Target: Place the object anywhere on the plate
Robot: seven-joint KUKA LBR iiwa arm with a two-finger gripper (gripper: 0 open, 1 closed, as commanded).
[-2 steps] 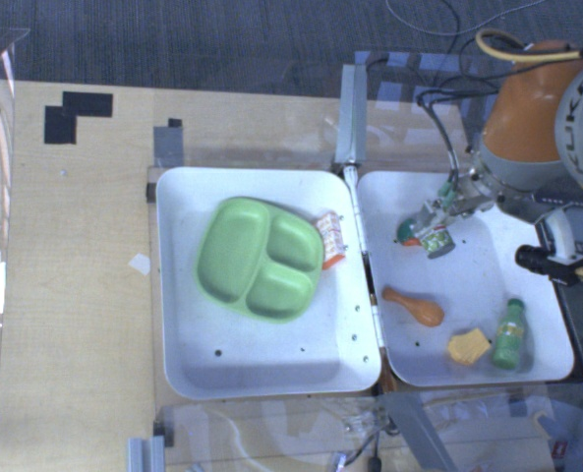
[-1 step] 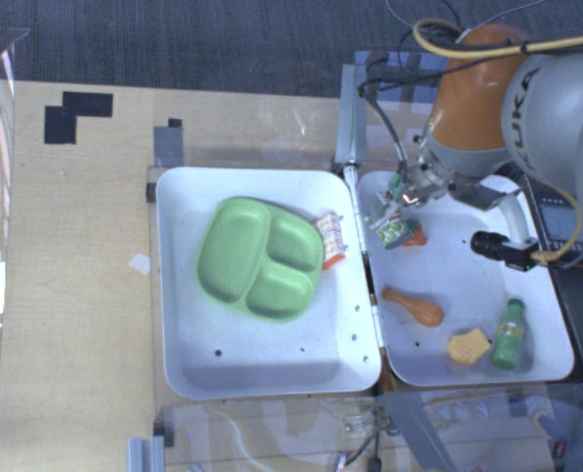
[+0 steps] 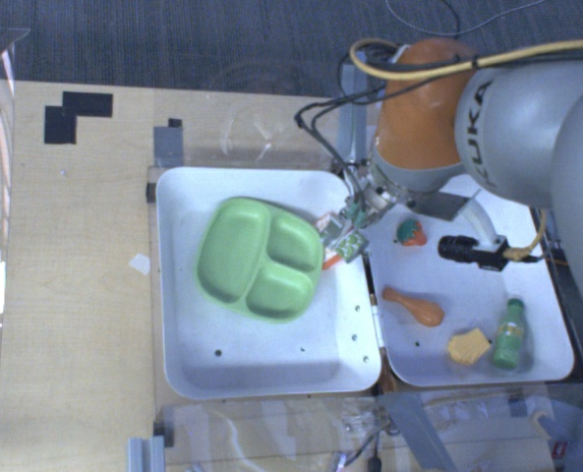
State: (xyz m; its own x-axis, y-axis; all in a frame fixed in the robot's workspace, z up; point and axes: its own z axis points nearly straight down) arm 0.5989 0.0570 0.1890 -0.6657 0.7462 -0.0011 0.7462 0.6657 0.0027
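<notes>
Though nr plate (image 3: 257,257): bin (image 3: 271,372) wall.

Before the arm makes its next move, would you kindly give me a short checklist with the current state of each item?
1. Green plate lies flat in the left bin: ok.
2. Plate compartments free to receive the object: ok.
3. Pincer sits at the plate's right edge: ok.
4. Small orange and green object is at the pincer tip, firmly held: cannot tell.
5. Object is over the plate rather than beside it: cannot tell.
6. Bottle, yellow block and other right bin items are away from the path: ok.
</notes>
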